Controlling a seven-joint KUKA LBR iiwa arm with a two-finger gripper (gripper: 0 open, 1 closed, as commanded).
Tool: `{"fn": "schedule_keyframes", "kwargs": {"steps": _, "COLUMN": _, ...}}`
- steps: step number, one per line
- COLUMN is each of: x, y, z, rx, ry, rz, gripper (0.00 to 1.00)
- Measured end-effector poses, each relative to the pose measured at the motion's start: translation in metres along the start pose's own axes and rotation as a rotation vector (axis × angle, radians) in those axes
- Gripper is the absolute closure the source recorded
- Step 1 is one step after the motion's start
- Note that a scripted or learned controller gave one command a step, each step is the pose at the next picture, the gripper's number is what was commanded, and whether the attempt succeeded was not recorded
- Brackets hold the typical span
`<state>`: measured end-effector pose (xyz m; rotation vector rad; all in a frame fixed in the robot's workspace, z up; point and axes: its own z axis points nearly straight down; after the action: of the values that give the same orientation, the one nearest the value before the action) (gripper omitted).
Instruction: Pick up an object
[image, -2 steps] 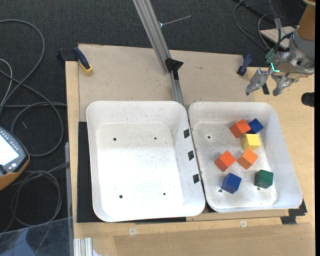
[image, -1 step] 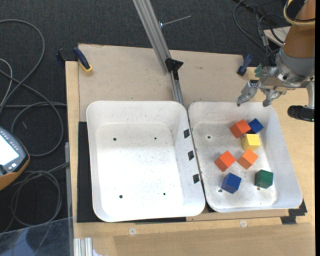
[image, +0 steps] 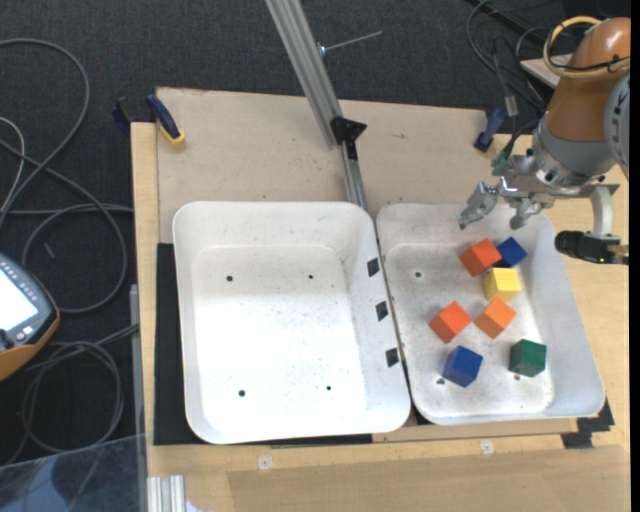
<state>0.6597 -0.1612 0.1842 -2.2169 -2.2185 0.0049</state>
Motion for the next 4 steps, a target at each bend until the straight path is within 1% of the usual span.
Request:
{"fn": "schedule_keyframes", "kwargs": {"steps": 1, "x": -0.001, "y": -0.002, "z": 0.043, "rx": 0.0, "ry": 0.0, "rz": 0.0, "gripper": 0.0}}
{"fn": "schedule_keyframes", "kwargs": {"steps": 2, "x": -0.001, "y": 0.0, "z": 0.028, "rx": -0.008, "ry": -0.001, "rz": 0.0, "gripper": 1.0}}
{"fn": "schedule_keyframes", "kwargs": {"steps": 3, "x": 0.002, "y": -0.002, "z": -0.018, "rx": -0.013, "ry": -0.003, "rz": 0.0, "gripper": 1.0}}
{"fn": "schedule_keyframes", "kwargs": {"steps": 4, "x": -0.008, "y": -0.002, "z": -0.077, "rx": -0.015, "ry": -0.004, "rz": 0.001, "gripper": 1.0}}
